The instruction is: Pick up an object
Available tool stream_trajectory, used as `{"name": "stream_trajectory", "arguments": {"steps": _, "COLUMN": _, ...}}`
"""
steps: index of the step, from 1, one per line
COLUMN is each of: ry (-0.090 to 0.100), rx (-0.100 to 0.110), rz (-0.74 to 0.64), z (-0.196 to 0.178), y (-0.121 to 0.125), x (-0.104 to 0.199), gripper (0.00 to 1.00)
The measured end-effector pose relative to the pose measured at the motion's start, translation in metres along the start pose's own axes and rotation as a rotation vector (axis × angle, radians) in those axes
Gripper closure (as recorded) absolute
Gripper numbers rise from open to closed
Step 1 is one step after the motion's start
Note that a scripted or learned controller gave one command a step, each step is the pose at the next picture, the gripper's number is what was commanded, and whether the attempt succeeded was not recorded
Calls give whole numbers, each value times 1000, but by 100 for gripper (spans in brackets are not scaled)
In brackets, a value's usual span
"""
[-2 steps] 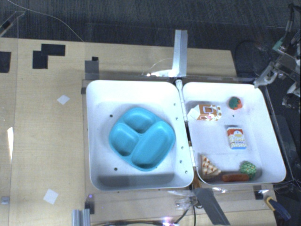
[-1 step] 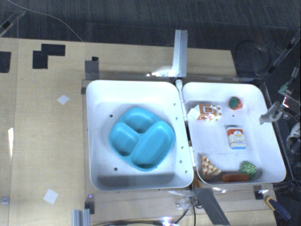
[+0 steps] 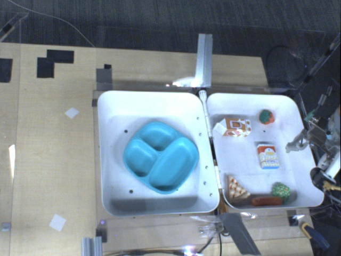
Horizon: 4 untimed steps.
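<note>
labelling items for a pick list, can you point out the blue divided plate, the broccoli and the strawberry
blue divided plate [image 3: 161, 156], camera view, on the ridge where its compartments meet
broccoli [image 3: 281, 190], camera view, on the green floret top
strawberry [image 3: 267, 116], camera view, on the red body

Red-white carton [image 3: 268, 156] lies flat, mid right bin [image 3: 296, 106].

The arm enters at three o'clock, low on that side. Its gripper [image 3: 296, 144] points toward nine o'clock. The metal fingertips [image 3: 290, 146] hang with nothing between them.
</note>
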<state>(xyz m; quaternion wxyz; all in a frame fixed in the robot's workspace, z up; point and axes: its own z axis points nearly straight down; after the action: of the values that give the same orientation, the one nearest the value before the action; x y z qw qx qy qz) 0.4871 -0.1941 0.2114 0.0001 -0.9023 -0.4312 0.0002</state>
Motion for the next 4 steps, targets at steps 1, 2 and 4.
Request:
{"name": "stream_trajectory", "arguments": {"steps": 1, "ry": 1, "rx": -1, "rz": 327, "z": 50, "y": 69, "x": 54, "gripper": 0}}
{"name": "stream_trajectory", "arguments": {"steps": 2, "ry": 1, "rx": 2, "rz": 683, "z": 122, "y": 16, "x": -1, "gripper": 0}}
{"name": "stream_trajectory", "arguments": {"steps": 4, "ry": 1, "rx": 1, "rz": 686, "z": 95, "y": 7, "x": -9, "gripper": 0}}
